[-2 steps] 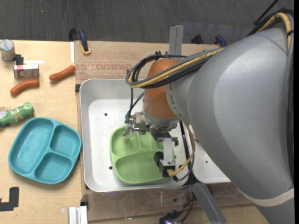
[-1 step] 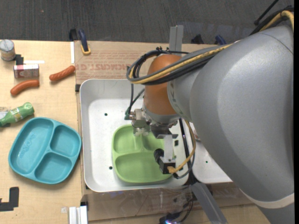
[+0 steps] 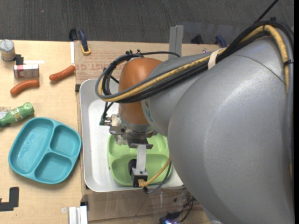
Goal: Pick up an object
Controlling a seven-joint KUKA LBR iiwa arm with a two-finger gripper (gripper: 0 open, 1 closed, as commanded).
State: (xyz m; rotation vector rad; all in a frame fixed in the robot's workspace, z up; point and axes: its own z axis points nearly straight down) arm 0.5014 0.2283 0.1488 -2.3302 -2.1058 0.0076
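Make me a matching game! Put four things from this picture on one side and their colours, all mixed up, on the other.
Things
1. divided plate
2. bin
3. dish in the bin
4. robot arm

Colours
A. grey
B. green
C. teal
D. white

Pairs: 1-C, 2-D, 3-B, 4-A

Dk grey carpet (image 3: 117, 8) behind pale wood bench (image 3: 51, 101).
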